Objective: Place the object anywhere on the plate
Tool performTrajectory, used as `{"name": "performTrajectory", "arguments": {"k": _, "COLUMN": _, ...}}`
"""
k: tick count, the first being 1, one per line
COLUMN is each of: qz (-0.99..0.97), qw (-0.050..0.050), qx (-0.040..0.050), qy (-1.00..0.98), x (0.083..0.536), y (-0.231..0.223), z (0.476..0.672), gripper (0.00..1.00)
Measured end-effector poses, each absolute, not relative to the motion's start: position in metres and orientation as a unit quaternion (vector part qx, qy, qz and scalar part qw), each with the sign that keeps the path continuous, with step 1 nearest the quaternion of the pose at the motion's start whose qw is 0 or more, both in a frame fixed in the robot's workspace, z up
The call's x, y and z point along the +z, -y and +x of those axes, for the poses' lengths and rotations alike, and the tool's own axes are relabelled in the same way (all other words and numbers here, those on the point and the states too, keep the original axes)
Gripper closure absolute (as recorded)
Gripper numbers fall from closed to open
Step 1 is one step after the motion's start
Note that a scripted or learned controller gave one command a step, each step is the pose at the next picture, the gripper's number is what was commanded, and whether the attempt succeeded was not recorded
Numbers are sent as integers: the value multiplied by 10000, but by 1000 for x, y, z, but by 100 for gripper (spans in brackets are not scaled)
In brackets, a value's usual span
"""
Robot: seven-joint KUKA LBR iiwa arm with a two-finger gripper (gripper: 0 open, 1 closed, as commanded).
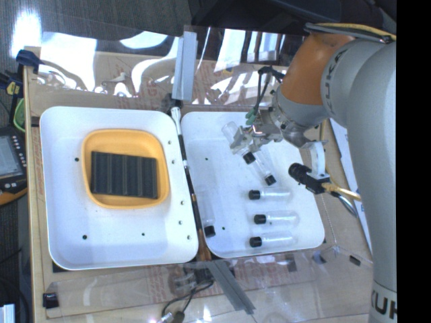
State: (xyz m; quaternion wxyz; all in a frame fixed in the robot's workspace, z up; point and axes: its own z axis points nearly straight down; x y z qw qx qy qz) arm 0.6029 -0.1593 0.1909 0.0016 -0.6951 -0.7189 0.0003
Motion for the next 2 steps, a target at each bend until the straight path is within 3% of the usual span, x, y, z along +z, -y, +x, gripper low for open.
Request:
{"name": "performTrajectory", "arguments": {"k": 1, "qz": -6489, "qw": 22, "qx": 11, "qy": 7608, "x": 188, "y": 117, "z": 557, "gripper": 100}}
{"name": "performTrajectory", "arguments": {"k": 2, "qz": -6569, "qw": 13, "qx": 16, "qy": 7540, "x": 203, "y": 35, "z": 581, "gripper": 100}}
